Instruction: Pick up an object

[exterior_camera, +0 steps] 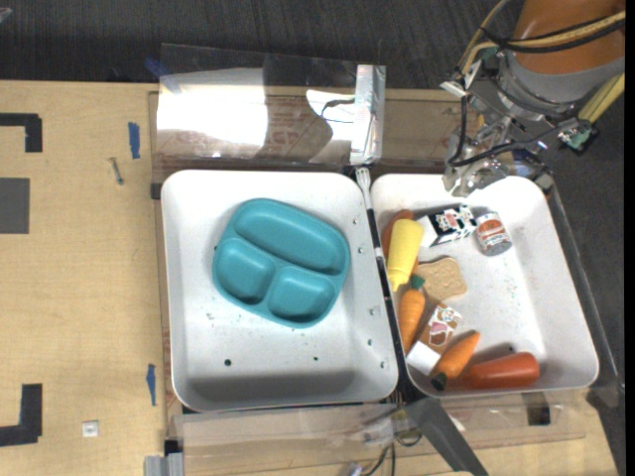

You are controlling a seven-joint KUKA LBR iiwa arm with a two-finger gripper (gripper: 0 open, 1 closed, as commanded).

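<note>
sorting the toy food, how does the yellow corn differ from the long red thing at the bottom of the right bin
The yellow corn is pale yellow; the red piece is a darker orange-red.
The corn lies nearly lengthwise up the bin's left wall, while the red piece lies crosswise along the near wall.
The corn sits in the upper left of the right bin; the red piece sits in its lower right.
Both are long, rounded toy foods lying flat in the same bin.

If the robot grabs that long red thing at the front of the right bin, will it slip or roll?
The red sausage-shaped toy looks smooth and rounded, so it may roll or slide if nudged sideways. Its glossy sheen suggests hard plastic, probably stiff and light. It lies against an orange carrot, which might shift with it.
</note>
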